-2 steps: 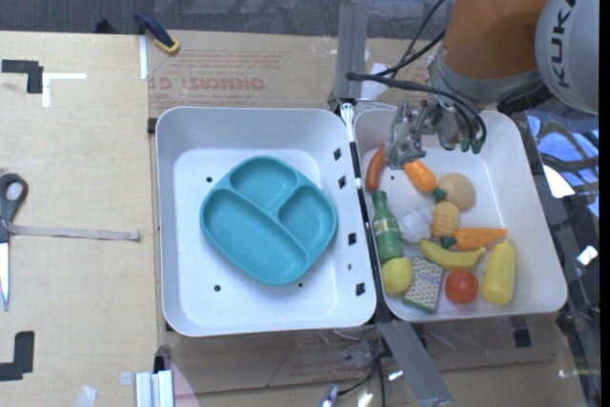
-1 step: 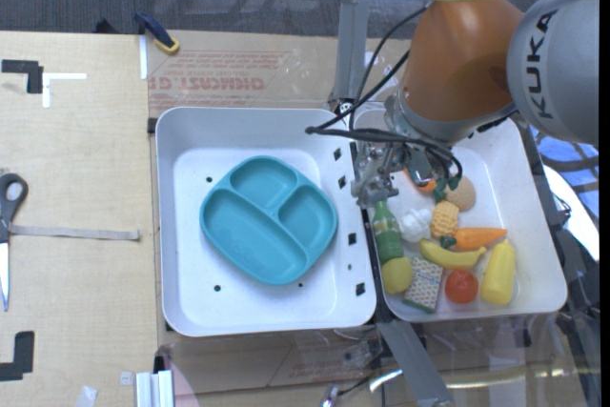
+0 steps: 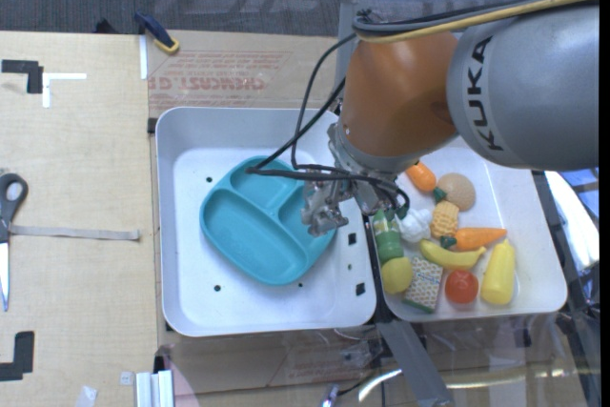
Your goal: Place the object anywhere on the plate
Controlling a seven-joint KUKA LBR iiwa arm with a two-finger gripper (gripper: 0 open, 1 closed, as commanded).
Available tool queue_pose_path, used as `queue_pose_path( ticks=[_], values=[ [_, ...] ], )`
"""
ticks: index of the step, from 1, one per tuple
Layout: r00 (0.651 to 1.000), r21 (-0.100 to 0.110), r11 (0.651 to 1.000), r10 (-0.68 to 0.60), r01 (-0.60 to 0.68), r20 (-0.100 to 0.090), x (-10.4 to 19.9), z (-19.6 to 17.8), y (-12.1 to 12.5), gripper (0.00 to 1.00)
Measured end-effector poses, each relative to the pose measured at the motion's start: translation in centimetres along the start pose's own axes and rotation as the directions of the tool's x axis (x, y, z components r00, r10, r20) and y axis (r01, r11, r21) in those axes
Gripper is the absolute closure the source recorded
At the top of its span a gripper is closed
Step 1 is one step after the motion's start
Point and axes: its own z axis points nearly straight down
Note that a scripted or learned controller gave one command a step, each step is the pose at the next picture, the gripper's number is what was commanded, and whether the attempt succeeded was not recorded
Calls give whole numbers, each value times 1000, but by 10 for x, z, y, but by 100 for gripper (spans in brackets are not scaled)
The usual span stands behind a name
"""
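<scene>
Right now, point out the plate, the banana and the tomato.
plate (image 3: 250,234): camera view, floor of its large compartment.
banana (image 3: 452,254): camera view, middle of its curved body.
tomato (image 3: 461,287): camera view, centre of its red top.

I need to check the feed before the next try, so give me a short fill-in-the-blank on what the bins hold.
1. The divided plate in the left bin is ____ in colour.
2. The toy food, such as the banana and tomato, lies in the ____ bin.
3. The gripper hangs over the plate's ____ edge.

Missing words: blue; right; right
</scene>
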Motion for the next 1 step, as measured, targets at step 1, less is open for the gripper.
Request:
queue_pose_path(
  ticks=[1],
  values=[
    [1000,0,1000,26,-26,1,-1,1,42,100]
  ],
)
